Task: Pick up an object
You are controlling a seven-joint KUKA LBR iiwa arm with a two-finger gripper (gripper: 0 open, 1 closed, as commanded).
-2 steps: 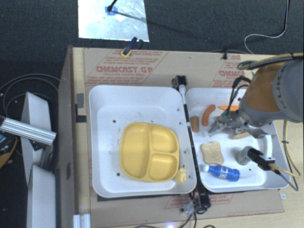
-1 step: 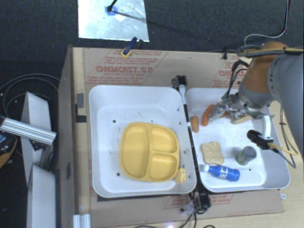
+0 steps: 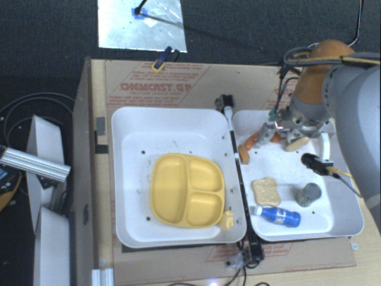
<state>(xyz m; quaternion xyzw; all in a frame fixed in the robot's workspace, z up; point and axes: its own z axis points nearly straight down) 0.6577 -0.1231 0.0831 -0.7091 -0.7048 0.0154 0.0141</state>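
Note:
My gripper (image 3: 277,128) is low over the back of the right bin (image 3: 345,219), and the grey arm reaches in from the right. An orange carrot-like piece (image 3: 252,142) lies slanted at the gripper's left, its upper end right against the gripper tip. Whether it is held is hidden from me. A shorter orange piece (image 3: 243,154) lies by the bin's left wall. In the front half are a slice of bread (image 3: 265,190), a blue bottle (image 3: 280,215) on its side and a small grey can (image 3: 308,193).
The left bin (image 3: 134,136) holds a yellow divided plate (image 3: 187,189), with a small yellow item (image 3: 227,220) at its front right corner. A pale tan piece (image 3: 296,143) lies just below the gripper. Cardboard lies under both bins.

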